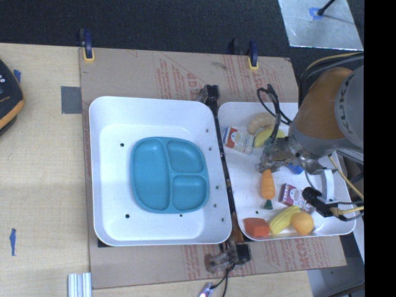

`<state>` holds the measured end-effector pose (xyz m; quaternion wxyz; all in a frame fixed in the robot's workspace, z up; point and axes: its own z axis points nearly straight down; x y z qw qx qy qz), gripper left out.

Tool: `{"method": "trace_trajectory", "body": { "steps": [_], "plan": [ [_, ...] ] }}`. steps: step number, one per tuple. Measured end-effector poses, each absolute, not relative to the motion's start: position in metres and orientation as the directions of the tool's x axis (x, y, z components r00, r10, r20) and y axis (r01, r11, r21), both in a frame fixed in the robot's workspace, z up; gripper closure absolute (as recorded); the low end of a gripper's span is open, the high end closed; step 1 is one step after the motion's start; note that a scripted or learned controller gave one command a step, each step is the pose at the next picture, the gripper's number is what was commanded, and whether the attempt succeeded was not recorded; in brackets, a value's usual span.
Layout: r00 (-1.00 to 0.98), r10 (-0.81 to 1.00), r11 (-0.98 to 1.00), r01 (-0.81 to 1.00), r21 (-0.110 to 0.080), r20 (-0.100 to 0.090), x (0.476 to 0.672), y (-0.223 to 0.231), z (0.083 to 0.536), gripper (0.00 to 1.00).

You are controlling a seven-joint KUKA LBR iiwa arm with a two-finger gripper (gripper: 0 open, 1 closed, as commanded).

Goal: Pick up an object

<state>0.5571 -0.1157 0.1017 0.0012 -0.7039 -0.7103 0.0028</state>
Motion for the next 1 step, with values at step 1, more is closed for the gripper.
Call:
{"method": "trace_trajectory", "body": {
  "steps": [1],
  "plan": [
    [-0.006,1.000,0.006,1.000,-0.002,0.001,0.5493,-0.0427,0.1925,1.00]
  ]
}}
